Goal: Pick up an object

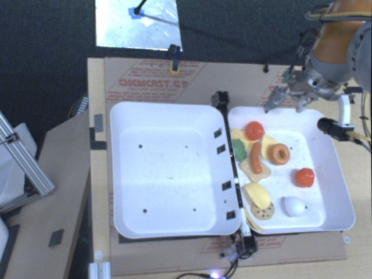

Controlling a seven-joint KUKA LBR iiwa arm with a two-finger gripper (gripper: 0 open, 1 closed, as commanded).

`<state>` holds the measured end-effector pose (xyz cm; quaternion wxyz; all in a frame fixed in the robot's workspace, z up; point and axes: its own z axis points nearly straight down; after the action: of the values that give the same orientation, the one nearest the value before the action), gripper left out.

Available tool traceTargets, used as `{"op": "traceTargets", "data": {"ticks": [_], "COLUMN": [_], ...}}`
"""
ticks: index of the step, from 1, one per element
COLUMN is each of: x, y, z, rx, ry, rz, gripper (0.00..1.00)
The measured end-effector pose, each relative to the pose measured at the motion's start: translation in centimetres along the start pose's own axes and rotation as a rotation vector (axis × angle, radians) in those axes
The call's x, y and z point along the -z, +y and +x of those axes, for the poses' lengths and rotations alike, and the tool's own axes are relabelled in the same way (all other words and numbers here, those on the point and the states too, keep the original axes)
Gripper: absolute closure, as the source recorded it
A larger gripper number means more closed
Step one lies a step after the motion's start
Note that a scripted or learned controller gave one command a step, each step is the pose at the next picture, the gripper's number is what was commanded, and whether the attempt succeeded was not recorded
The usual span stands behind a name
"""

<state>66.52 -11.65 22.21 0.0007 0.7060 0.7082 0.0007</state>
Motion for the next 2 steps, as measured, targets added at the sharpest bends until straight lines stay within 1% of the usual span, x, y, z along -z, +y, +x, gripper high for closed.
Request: {"op": "traceTargets", "data": {"ticks": [1,2], "x": [-12.2,-10.1], "y": [0.0,0.6], "z": [3.5,3.2], "rx": [0.003,0.004], "ry": [0.003,-0.002], "rz": [0.012,-0.006], "gripper": [0.00,1.00]}}
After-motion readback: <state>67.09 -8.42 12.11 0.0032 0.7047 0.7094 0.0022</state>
